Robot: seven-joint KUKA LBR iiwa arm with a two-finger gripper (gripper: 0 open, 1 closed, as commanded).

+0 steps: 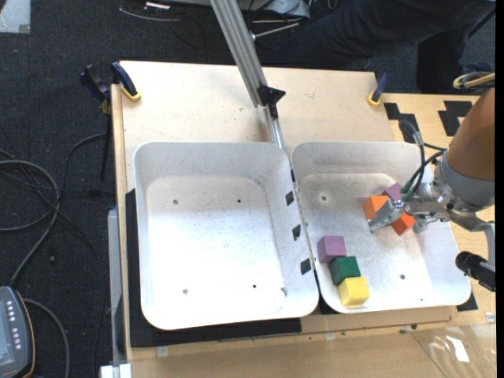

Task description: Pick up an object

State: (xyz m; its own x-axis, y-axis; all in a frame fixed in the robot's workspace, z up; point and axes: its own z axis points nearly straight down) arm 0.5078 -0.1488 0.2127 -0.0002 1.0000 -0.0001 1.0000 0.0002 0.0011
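The arm comes in from the right edge of the frame, and its pincer [391, 216] is down inside the right bin [441, 290], right in a small cluster of blocks at the middle right. An orange block [376, 205] sits just at the pincer's upper-left side, a red-orange block [404, 224] just below it and a purple block [392, 190] peeks out above. Whether the fingers are apart or together — can't tell, the metal blurs into the blocks.

Lower in the same bin, well apart from the arm, three more blocks run in a line: a lilac block [331, 247], a dark green block [344, 268] touching it, then a yellow block [353, 291].

To do this well, my read is that the pincer should straddle one block only — the orange one looks likeliest — centred on it, not wedged between neighbours. Close firmly, then lift straight up, slowly. The risk I judge: the crowded blocks get nudged aside and the pincer comes up with nothing.

The left bin [157, 211] plays no part here.
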